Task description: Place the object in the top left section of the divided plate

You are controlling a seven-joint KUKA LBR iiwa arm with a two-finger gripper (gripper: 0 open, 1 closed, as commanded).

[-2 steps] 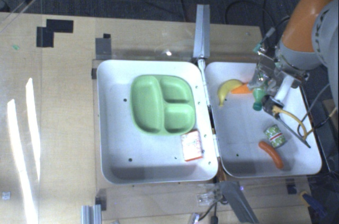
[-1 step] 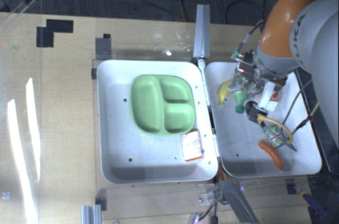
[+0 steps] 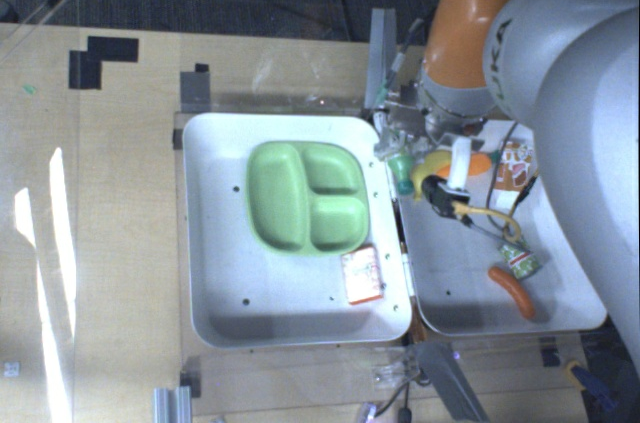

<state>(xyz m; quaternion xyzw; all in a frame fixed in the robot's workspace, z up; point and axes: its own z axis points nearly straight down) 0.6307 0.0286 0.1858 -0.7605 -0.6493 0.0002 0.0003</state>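
Arm point(image 3: 560, 61) comes in from the right, wrist with the orange band point(image 3: 470, 6) sitting over the top-left corner of the right bin point(image 3: 560, 316). Gripper point(image 3: 400, 146) is low at the divider between the two bins, just at the right bin's left wall. Cannot tell its state: the tips are buried in wrist hardware and clutter.

Right bin contents, near the gripper: a green object point(image 3: 402, 173) touching or just under the gripper, a yellow piece point(image 3: 432, 166) beside it, an orange piece point(image 3: 480, 163) further right, and a brown-and-white packet point(image 3: 515, 166) beyond that. Cables point(image 3: 480, 211) loop below these. Lower in the bin: a small green-and-white item point(image 3: 520, 261) and a sausage-shaped red-orange item point(image 3: 512, 293), close together, well apart from the gripper. Which one is the task object cannot be told from the view.

Left bin point(image 3: 215, 241) holds the green divided plate point(image 3: 305, 196), roughly centred, three sections visible, one long on the left and two smaller on the right. A red-and-white packet point(image 3: 362, 276) lies flat just below the plate's lower-right corner, near the bin's right wall.

Both bins sit on the light wood desk point(image 3: 90, 231).
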